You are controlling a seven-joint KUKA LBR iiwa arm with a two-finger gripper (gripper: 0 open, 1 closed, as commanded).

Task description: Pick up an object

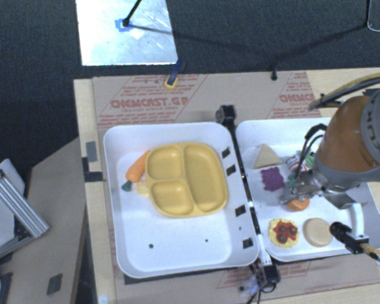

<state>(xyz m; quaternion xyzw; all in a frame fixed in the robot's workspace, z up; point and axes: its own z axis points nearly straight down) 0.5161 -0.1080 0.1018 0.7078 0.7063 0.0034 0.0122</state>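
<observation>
Nearest you, at the front of the right bin (263,204), lie a small toy pizza (284,232) with red topping and, just beside it, a pale round bun (317,232). Neither is touched.

A little further back is the thing that matters: a small orange piece (299,204) on the bin floor, with the gripper (296,191) directly over it and seemingly in contact with its top. You cannot tell from this angle whether the gripper is clenched on it or released, because the wrist hides the tips. Judge the step as the grasp itself, with the lift not yet made, since the orange piece sits on the floor.

The next move calls for a firm closure on the orange piece and then a straight rise, keeping clear of the purple block (271,178) just behind it and the tan wedge (267,156) beyond that.

The arm (353,145) comes in from the right, its orange band above the wrist, bent down steeply into the middle of the bin.

Across the divider, the left bin (138,237) holds a yellow divided plate (184,179) with a toy carrot (137,167) against its far left edge. Furthest off, printed cardboard (146,99) lies under both bins, and a shiny metal sheet (124,28) lies beyond it.
</observation>
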